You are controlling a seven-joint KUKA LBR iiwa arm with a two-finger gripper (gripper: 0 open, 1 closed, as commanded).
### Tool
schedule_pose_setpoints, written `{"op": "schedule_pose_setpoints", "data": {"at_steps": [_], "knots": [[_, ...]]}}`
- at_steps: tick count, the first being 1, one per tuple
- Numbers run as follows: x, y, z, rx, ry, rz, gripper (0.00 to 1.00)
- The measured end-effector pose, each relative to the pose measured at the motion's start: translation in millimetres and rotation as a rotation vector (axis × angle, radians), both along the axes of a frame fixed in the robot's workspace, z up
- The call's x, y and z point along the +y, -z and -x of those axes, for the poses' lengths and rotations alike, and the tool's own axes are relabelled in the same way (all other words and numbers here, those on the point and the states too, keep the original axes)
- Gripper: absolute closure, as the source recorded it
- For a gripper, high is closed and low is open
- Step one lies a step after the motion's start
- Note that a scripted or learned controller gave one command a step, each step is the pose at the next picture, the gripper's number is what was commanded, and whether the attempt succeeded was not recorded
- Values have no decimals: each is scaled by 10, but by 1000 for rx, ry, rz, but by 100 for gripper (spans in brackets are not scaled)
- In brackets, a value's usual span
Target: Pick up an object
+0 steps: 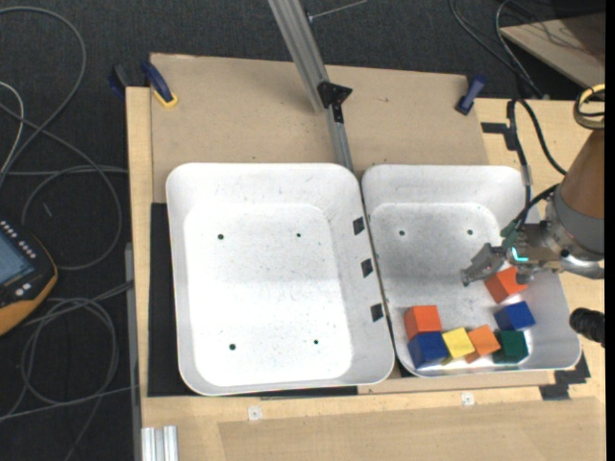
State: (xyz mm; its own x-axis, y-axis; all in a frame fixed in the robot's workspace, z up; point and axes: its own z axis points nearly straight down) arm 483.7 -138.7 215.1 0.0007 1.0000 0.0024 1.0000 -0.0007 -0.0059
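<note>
My gripper (493, 267) hangs low over the right white bin (432, 200), near its right wall. An orange block (504, 284) lies tilted right beside and just below the gripper, partly covered by it. I cannot see whether the block is gripped. Along the bin's front edge lie several more blocks: an orange one (423, 319), a blue one (430, 350), a yellow one (458, 342), a small orange one (483, 339), a green one (513, 348) and another blue one (517, 315).
The left white bin (259, 185) stands beside the right one, with black clips (366, 267) on the shared rim. A metal pole (307, 56) slants up from behind the bins. Cables lie on the floor to the left.
</note>
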Motion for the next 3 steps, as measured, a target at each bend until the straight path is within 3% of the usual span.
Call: {"op": "schedule_pose_setpoints", "data": {"at_steps": [1, 3], "knots": [[2, -16, -6, -5, -1, 1, 0], [75, 853, -9, 0, -1, -1, 0]]}}
